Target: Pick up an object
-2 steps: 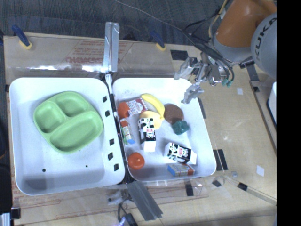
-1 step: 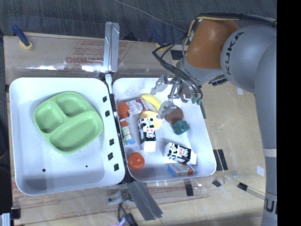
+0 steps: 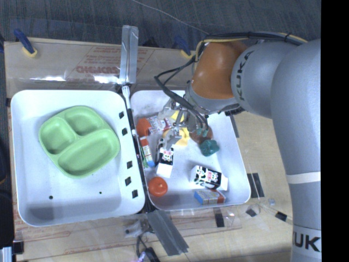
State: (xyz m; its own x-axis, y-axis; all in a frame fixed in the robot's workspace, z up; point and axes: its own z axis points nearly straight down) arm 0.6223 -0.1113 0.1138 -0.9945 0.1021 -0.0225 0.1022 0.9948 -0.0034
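Observation:
My gripper [image 3: 184, 131] hangs low over the back middle of the right bin [image 3: 238, 162], under the orange band of the wrist. Its dark fingers [image 3: 170, 140] stand apart, open, over a yellow object [image 3: 182, 137] amid crumpled packaging. Whether they touch it I cannot tell. A teal lump [image 3: 209, 147] lies just right of the gripper. A small cow-print carton [image 3: 165, 161] stands in front of it. A larger cow-print box [image 3: 208, 177], an orange ball [image 3: 158, 186] and a blue and red box [image 3: 209, 197] lie near the front.
A green divided plate [image 3: 79, 140] lies in the left bin [image 3: 32, 201]. A red-orange object [image 3: 143, 126] and a thin marker-like stick [image 3: 146, 152] lie along the right bin's left wall. The grey arm [image 3: 294, 91] covers the bench on the right.

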